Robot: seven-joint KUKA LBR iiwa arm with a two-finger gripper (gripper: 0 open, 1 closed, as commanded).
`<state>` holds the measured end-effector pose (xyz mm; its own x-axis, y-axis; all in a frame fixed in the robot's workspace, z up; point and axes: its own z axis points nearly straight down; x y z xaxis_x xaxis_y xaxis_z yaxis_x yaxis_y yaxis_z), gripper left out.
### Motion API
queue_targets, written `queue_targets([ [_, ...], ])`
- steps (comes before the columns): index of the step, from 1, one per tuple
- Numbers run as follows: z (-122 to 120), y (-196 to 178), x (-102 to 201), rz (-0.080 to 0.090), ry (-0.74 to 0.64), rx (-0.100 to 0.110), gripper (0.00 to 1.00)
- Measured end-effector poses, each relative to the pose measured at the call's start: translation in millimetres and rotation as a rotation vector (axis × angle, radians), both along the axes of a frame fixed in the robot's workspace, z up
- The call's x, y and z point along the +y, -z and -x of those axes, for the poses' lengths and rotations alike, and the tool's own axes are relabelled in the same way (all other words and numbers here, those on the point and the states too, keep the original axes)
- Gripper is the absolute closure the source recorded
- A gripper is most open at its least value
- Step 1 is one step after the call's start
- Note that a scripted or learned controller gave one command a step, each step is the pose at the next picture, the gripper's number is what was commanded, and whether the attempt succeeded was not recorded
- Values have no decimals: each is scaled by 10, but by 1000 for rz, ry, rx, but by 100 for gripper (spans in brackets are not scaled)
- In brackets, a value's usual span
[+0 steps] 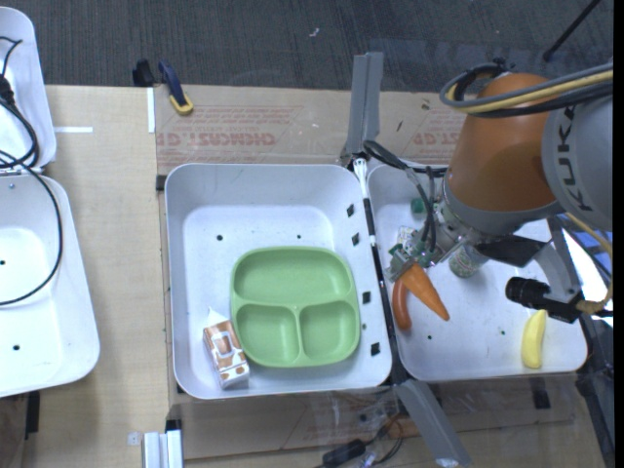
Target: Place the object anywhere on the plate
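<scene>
The arm [507, 149] enters from the right of the frame and hangs over the upper part of the right bin [468, 344]. Its jaws [421, 252] sit low, beneath the orange wrist band, at the left side of that bin. An orange carrot [426, 291] lies directly below them, its upper end meeting the jaw tips. Whether the jaws are spread or pinching the carrot cannot be told: the wrist and cabling cover the tips.

A second, darker orange piece [400, 305] lies just beside the carrot, against the bin's left wall. A banana [533, 339] rests at the lower right of the same bin, well apart from the jaws.

The green plate [295, 306], with three compartments, sits in the left bin [185, 261], centre of the frame. A small carton [224, 352] lies touching or just beside the plate's lower left edge.

Judged risks from here:
- Grip on the carrot's tapered end is likely shallow. The carrot may pivot or slip out on lifting.
- The neighbouring orange piece is close enough to be dragged or nudged.
- The route to the plate crosses the walls where both bins meet. A low carry could knock the carrot loose there.
- A release near the plate's lower left could land on the carton instead.
</scene>
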<state>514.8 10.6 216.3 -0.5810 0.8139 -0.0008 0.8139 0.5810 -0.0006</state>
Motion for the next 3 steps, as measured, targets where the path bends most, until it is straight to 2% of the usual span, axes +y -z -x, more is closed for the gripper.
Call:
queue_targets([
  [1,55,264,842,1,115,4,100],
  [2,372,148,496,0,-106,3,100],
  [3,326,-446,695,1,90,0,100],
])
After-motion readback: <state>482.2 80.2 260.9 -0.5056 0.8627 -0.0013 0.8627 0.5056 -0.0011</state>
